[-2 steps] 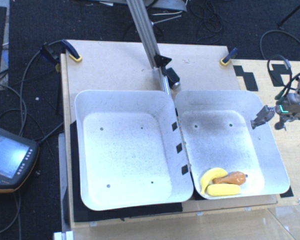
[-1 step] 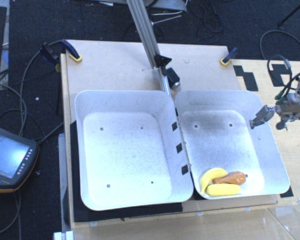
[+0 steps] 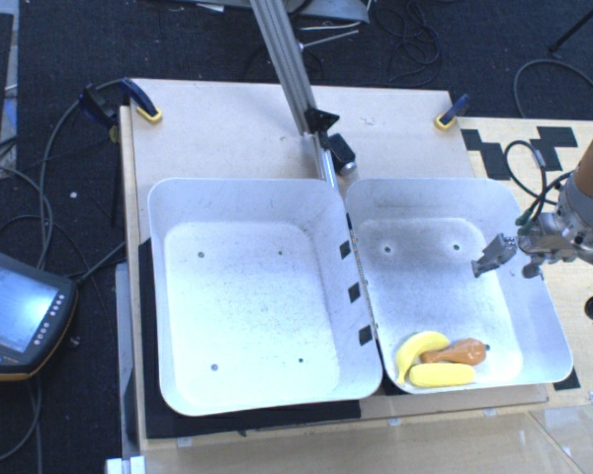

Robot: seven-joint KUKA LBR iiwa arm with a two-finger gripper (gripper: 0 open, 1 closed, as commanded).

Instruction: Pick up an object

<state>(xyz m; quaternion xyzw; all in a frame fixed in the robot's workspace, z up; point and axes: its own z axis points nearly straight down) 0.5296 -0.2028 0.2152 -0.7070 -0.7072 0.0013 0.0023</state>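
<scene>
Bananas (image 3: 430, 361) and a small brown toy (image 3: 463, 352) are seen piled at the near edge of the right bin (image 3: 534, 314). The gripper (image 3: 504, 255) is held up by the bin's right side, nothing between its fingers, though open or closed cannot be told. The pile lies nearer the camera and a little left, long side running left to right.

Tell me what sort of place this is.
Probably a robotics lab bench: two white bins on a clamped board, a teach pendant on the floor amid loose cables, and a gripper over toy food.

Robotics lab, teach pendant (image 3: 20, 312) (floor-side), loose cables (image 3: 40, 181), clamped bench (image 3: 277, 117)
</scene>
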